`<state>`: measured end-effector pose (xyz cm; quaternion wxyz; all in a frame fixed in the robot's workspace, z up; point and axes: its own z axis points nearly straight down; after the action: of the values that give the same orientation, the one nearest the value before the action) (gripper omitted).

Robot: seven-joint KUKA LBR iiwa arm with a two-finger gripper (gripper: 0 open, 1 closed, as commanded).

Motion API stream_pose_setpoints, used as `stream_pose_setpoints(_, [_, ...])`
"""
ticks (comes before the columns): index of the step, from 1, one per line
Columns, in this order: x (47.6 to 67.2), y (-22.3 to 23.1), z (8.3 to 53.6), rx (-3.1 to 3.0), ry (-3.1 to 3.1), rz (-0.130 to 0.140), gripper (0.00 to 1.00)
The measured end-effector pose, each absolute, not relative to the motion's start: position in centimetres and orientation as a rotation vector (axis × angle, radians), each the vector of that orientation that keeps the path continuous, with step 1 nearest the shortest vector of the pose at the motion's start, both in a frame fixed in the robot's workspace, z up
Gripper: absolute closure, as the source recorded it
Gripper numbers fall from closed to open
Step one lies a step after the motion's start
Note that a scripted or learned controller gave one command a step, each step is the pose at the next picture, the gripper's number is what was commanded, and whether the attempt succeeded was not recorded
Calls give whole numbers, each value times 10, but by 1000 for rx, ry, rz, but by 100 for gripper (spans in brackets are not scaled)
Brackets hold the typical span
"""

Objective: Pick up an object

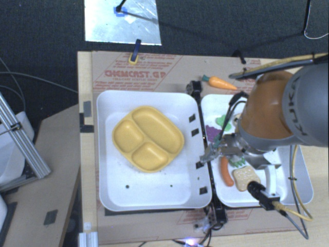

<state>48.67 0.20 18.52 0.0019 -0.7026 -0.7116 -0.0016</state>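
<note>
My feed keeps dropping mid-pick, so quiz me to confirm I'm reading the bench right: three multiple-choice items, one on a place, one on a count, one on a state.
1. Where does the yellow divided plate lie?
A. In the left bin
B. In the right bin
C. On the cardboard outside the bins

2. How many compartments does that plate have?
A. Two
B. Three
C. Five

3. How does the toy carrot lie?
A. Standing upright in the left bin
B. On its side, outside the bins, just above the right bin
C. Resting on the plate

Answers:
1 A, the plate sits in the middle of the left bin.
2 B, its ridges divide it into three sections.
3 B, the carrot lies flat on the cardboard by the right bin's top rim, green end pointing left.
</note>
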Motion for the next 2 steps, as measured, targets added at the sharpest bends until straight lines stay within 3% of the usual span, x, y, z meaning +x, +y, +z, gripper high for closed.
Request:
stream_pose_setpoints(1, [489,-4,195,-2220,-2225,-6,100])
stream_pose_setpoints(2, [588,-17,185,-2220,-2234,-8,100])
